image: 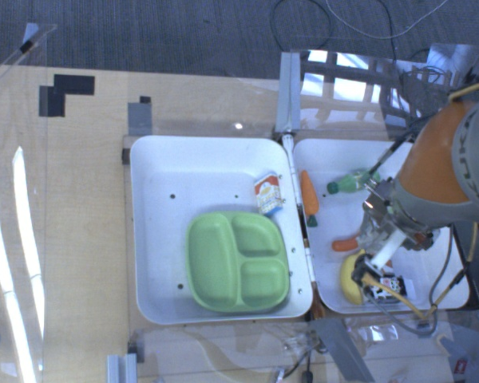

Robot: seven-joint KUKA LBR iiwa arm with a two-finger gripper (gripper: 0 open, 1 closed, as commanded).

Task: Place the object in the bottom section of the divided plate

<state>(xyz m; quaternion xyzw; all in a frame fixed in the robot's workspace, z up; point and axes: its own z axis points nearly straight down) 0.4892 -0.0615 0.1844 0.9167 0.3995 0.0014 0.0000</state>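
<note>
**Gripper (pixel 372 247) hovering over right bin, pick not yet made**

Judging by the layout, the picking step is in hand. The gripper is hanging low over the near part of the shallow white right bin (pixel 335 214). The light green divided plastic plate (pixel 215 262) is sitting bare in the near half of the shallow white left bin (pixel 160 214).

I cannot tell whether the claw is open, closed or gripping anything, because the wrist and its fittings are covering it from above.

The task is not naming its object. The likeliest candidates are the two things closest to the claw:
- The yellow banana (pixel 350 282) is lying just near-left of it.
- The small red-orange sausage-shaped piece (pixel 343 245) is lying just to its left.

Both are resting in the right bin, well apart from the plate.

Next, the claw is needing a firm hold. It is then needing a lift high enough to clear the two bin walls between, a carry to the left, and a descent over the plate's small near-right compartment. I am taking that compartment to be the bottom section.

Several things are hard to read:
- The robot's fittings are hiding the banana's near end.
- The red-orange piece is showing too small to identify.
- The arm is cutting off the right bin's right side.
</note>
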